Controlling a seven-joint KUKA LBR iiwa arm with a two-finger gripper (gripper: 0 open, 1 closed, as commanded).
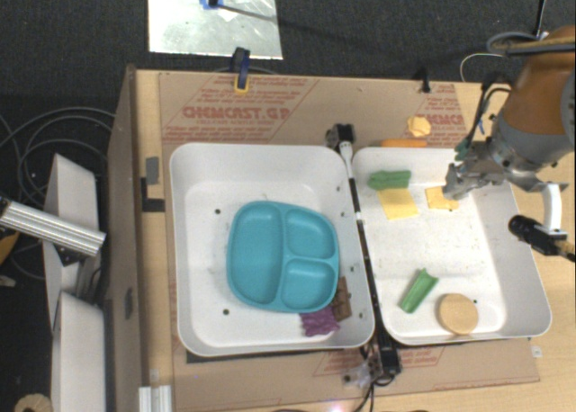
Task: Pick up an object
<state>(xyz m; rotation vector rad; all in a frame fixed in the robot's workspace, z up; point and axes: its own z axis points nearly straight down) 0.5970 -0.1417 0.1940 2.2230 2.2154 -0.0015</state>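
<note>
The right bin (504,248) holds several play-food pieces: a dark green block (389,180) at the back, a yellow slab (400,204) just in front of it, a small yellow-orange square (440,198), a green wedge (418,291) and a round tan cookie (458,313) near the front. My gripper (453,187) hangs over the back of this bin, its tip right at the small yellow-orange square. The grey arm with its orange band (540,86) comes in from the right. Nothing shows between the gripper and the bin floor apart from that square.
The left bin (202,212) carries a teal divided plate (283,255), with a purple piece (317,322) and a brown piece (343,301) at its front right. An orange item (403,142) and a yellow round one (419,126) lie on the cardboard behind the right bin.
</note>
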